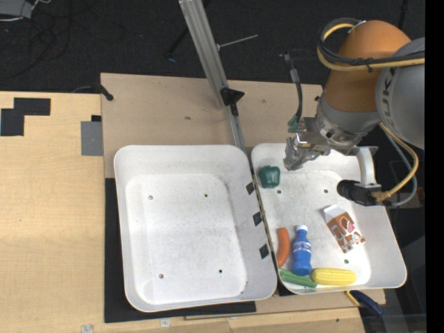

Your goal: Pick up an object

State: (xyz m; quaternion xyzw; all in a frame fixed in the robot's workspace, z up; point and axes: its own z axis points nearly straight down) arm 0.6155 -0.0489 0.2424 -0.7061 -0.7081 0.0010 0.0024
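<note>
Claw beside green cup

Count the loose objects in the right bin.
6, all in the right white bin: green pepper-shaped toy at the upper left; orange carrot, blue bottle, green pod and yellow corn cob near the front edge; brown-and-white packet at the right. None appear hidden.

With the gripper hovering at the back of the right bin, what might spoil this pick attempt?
1. The gripper hangs beside the green pepper toy, not over it; a straight descent would likely close on nothing.
2. The pepper sits close against the right bin's left wall, so a finger may strike the rim.
3. The carrot, blue bottle, corn cob and a green vegetable toy crowd the front corner; a grasp there may nudge neighbours.
</note>
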